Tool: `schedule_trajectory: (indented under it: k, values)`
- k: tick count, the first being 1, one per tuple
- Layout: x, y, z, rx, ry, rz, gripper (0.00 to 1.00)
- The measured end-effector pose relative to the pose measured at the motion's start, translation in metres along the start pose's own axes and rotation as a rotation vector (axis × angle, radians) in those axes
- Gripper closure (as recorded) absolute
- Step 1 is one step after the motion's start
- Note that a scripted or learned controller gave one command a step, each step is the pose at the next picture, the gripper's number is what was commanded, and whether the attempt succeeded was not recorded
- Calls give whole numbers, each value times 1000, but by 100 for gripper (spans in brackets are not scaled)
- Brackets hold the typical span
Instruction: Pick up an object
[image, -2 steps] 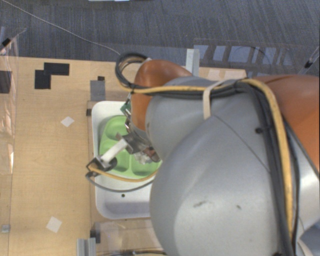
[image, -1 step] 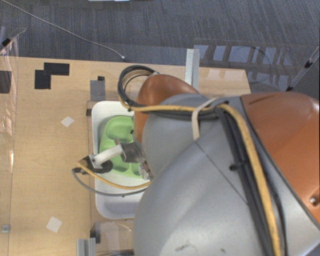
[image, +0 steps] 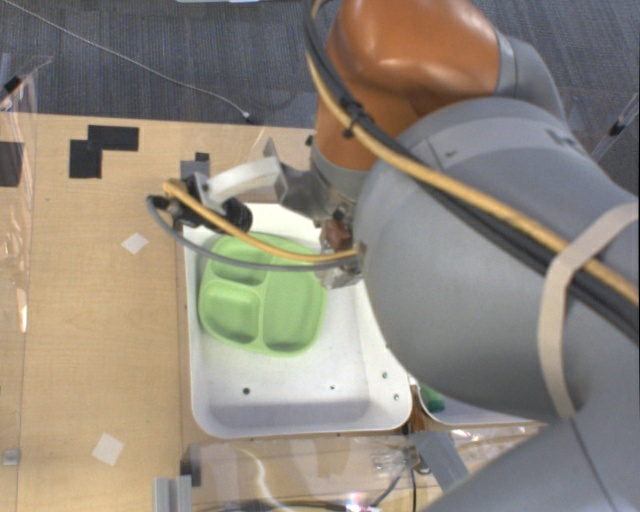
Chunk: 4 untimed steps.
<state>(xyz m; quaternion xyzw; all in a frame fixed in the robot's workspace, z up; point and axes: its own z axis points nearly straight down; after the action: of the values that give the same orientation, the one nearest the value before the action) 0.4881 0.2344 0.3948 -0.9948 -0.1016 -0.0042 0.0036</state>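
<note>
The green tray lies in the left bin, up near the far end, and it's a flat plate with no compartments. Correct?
Not quite. The green tray has compartments: the camera view shows molded recesses in it, divided by raised ridges. The rest holds: it lies in the left bin, toward the far end, with the arm reaching over it from the right.

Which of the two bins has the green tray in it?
The left bin, the one in open view: the green tray lies flat in its upper half. The right bin shows as a corner under the arm.
</note>
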Motion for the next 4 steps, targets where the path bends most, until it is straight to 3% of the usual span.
schedule_trajectory:
  k: [1, 2, 3, 4]
  values:
    - [-2, 3, 112, -11, -13, 0, 100]
    - [27, 6, 22, -5, -5, -178, 100]
    - [-2, 1, 127, -9, -13, -49, 100]
    - [1, 3, 42, -5, -6, -341, 100]
